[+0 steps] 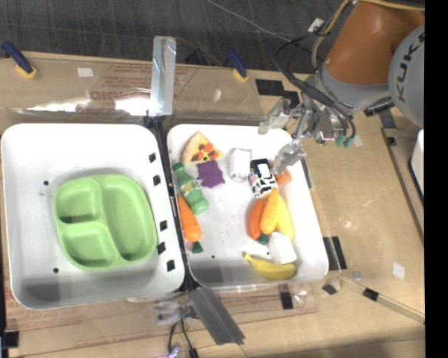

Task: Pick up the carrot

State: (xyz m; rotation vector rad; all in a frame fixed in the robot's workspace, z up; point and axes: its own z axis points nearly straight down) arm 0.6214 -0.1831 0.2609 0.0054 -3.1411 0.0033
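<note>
Two white bins are sitting side by side on the desk (373, 222). A green divided plate (104, 220) is lying in the left bin (22, 155). The carrot (190, 218) is lying along the right bin's (231, 263) left wall, beside a green bottle (190, 189). The claw (297, 142) is hovering over that bin's upper right corner, fingers apart, gripping nothing, well apart from the carrot.

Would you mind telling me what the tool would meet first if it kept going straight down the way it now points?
Probably the black-and-white toy near the right bin's upper right corner: the tool points down-left toward it. Depth is unclear from this slanted view, so it might instead touch the bin rim.
</note>
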